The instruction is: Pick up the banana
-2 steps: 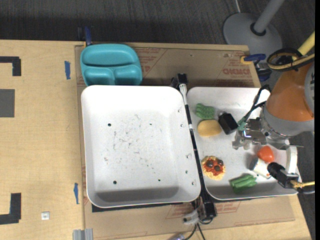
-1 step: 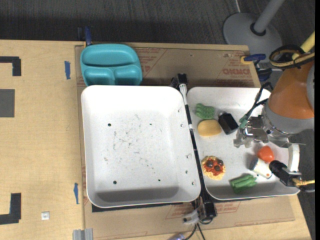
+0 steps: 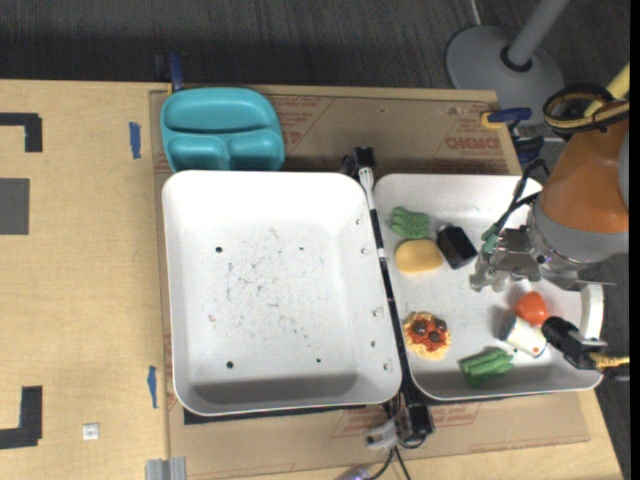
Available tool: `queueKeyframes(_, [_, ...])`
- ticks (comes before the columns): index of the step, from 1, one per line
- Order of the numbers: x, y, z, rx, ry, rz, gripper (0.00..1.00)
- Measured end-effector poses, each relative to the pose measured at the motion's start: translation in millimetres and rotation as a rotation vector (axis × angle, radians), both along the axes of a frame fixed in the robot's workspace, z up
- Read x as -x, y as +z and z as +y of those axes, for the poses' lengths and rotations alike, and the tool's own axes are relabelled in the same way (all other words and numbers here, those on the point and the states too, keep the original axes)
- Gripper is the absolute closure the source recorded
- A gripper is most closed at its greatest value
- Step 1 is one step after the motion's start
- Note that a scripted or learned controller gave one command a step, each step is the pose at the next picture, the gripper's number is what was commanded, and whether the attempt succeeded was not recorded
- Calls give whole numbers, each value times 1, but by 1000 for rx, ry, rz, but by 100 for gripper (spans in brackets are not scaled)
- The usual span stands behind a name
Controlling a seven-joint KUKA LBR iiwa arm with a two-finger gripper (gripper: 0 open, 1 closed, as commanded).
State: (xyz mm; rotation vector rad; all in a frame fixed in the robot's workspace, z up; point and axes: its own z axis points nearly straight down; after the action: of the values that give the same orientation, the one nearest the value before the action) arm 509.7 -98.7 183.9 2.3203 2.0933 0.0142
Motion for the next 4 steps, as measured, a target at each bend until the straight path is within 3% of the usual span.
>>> queueKeyframes(1, [-1,10,0,1,1,-3,100])
queueKeyframes(2, [15,0,66,-7,104,21,100])
queueKeyframes(4, [13,20,66,-5,105,16,100])
